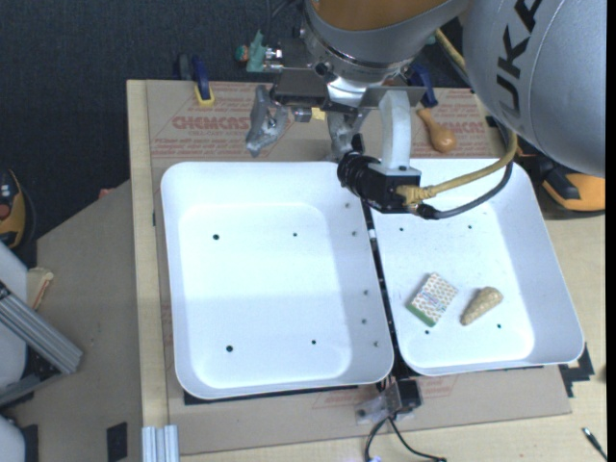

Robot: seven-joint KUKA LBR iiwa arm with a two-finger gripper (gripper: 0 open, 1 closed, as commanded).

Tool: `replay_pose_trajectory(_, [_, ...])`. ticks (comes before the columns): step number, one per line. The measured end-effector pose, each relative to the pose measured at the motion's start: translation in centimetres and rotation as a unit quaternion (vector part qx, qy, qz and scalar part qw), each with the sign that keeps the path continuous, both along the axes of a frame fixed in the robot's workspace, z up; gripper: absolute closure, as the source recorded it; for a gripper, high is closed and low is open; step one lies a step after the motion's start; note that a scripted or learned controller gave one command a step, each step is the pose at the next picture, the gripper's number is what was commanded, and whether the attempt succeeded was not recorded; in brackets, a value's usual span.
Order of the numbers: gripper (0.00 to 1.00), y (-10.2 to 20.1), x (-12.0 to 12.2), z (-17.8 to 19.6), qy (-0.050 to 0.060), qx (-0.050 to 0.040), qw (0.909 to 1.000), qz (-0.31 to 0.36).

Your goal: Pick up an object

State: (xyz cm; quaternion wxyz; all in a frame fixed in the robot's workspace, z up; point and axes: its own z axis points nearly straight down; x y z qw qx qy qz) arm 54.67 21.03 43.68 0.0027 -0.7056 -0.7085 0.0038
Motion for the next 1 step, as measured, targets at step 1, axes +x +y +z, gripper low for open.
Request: replay_pose_trajectory(1, [1.0, -0.08, 0.25, 1.35, -0.005, 0.0012, 1.0, -0.001])
